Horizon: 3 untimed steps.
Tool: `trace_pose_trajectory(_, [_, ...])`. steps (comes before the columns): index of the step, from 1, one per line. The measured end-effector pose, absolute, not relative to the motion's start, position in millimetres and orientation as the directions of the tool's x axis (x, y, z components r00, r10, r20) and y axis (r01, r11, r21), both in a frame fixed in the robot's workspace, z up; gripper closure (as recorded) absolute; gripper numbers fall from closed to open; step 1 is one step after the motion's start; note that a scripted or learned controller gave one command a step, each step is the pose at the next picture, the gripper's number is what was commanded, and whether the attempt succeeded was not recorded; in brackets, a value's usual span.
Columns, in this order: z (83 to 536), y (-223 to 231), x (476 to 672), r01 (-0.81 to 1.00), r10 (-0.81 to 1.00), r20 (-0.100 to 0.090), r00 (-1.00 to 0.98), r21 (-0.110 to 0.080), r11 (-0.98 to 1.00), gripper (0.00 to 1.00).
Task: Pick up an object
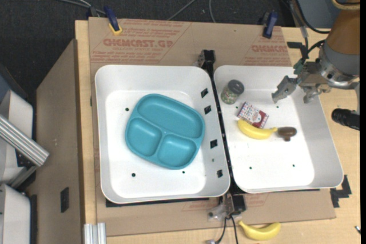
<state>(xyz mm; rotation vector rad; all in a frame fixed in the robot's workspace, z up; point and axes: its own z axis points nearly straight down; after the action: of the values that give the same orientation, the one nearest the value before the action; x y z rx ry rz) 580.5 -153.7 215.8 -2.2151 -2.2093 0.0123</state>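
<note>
Two white bins: the left bin and the right bin. One blue divided plate. Two bananas: one banana in the right bin, another banana at the front edge. One small jar. One red packet. Two clamps: and.

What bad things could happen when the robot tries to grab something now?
1. The banana touches the red packet, so the pincer might catch both or knock one away.
2. The banana is curved and smooth, so it could slip out.
3. The jar lies close to the bin wall, leaving little room for a finger on that side, so a grab there might miss.
</note>
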Motion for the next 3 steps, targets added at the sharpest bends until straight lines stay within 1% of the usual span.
trace_pose_trajectory(1, [223, -153, 583.5, 1.000, 1.000, 0.001, -0.001, -0.001, 0.001, 0.00])
trace_pose_trajectory(2, [180, -154, 579.3, 1.000, 1.000, 0.002, 0.001, -0.006, -0.001, 0.00])
trace_pose_trajectory(3, [117, -154, 579.9, 1.000, 1.000, 0.003, 0.000, -0.007, 0.000, 0.00])
